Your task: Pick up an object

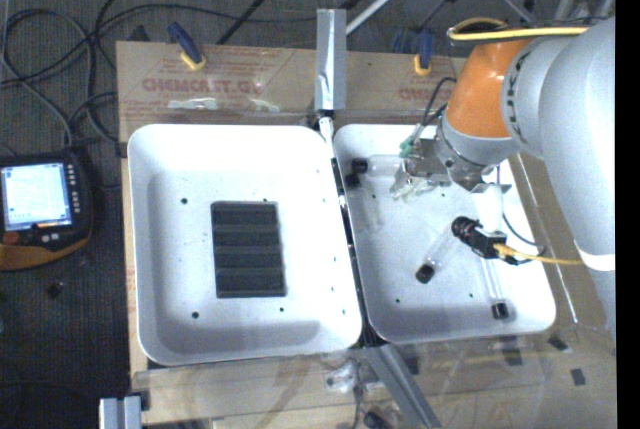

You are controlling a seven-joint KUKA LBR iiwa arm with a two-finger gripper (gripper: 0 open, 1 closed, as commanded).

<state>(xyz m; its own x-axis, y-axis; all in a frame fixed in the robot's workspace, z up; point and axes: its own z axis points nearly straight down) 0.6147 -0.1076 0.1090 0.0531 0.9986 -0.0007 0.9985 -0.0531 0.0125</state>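
A black ribbed rectangular block (247, 249) lies flat in the middle of the left bin (150, 217). In the right bin (400, 317) lie a clear tube with a black cap (432, 262), a small black cube (499, 310) near the front right corner, and a small black piece (356, 168) by the back left wall. My gripper (408, 181) hangs low over the back part of the right bin, right of the small black piece and behind the tube. Nothing shows clearly between its tips.
A grey post (330, 57) stands behind the seam between the two bins. Blue clamps (184, 42) hold the brown board at the back. A handheld screen unit (40, 202) lies on the floor to the left, with cables around it.
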